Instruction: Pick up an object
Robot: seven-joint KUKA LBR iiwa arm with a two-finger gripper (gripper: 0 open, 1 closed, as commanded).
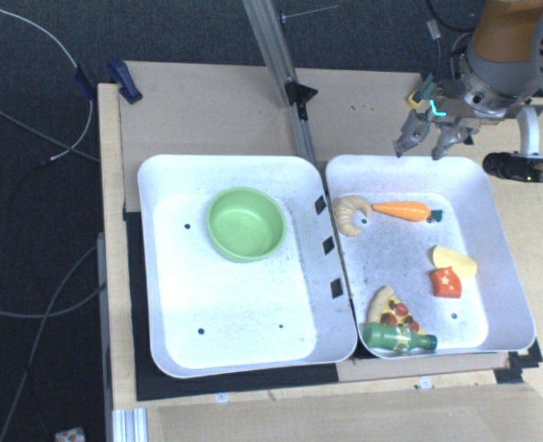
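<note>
While the carrot point(401, 211) lies near the far wall of the right bin point(502, 247), beside a croissant point(351, 215), the gripper point(432, 143) hovers above that bin's far rim, fingers apart and clasping nothing.

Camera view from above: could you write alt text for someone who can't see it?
A grey robot arm's open gripper hovers above the far edge of the right white bin, which holds a toy carrot, croissant, pizza slice and green bottle. The left bin holds a green bowl.
</note>
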